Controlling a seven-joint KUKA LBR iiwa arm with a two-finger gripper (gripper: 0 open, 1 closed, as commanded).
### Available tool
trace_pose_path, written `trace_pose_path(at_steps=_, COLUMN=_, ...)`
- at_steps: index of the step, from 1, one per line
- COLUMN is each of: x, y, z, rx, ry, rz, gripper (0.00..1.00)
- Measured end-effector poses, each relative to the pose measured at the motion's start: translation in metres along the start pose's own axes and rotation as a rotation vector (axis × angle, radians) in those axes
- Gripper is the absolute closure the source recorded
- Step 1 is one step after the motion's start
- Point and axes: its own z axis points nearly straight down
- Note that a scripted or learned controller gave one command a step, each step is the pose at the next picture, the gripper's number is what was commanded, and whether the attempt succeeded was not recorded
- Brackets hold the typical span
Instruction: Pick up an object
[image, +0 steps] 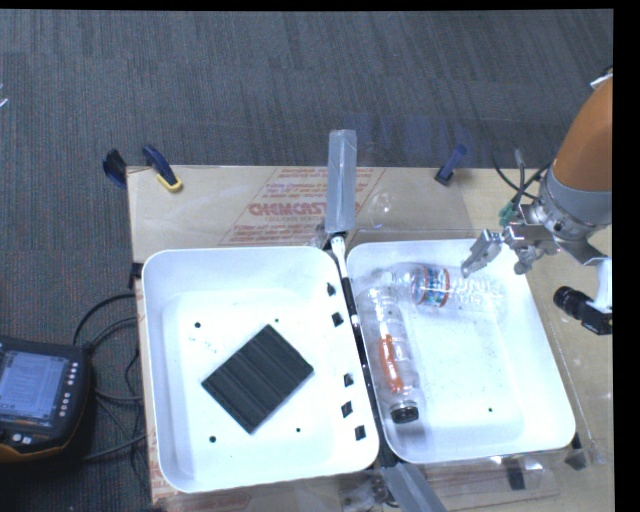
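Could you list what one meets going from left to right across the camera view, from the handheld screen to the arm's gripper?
Handheld control screen → dark ribbed slab in the left bin → orange-labelled clear bottle → crumpled clear bottle → gripper.

You see two white bins (160, 300), a black ribbed pad (258, 377), and clear bottles, one with orange inside (392, 362).

robot lab | teach pendant (35, 398) on grey carpet (200, 80) | clamped plywood bench (230, 195)
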Motion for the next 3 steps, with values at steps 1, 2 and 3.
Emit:
trace_pose_path(at_steps=1, x=0.047, y=0.016, z=0.086, rx=-0.019, ry=-0.005, rz=-0.082, gripper=0.0)
trace_pose_path(at_steps=2, x=0.047, y=0.027, z=0.106, rx=-0.029, ry=-0.009, rz=-0.125, gripper=0.0)
trace_pose_path(at_steps=3, x=0.039, y=0.029, z=0.106, rx=-0.032, ry=0.003, rz=-0.176, gripper=0.0)
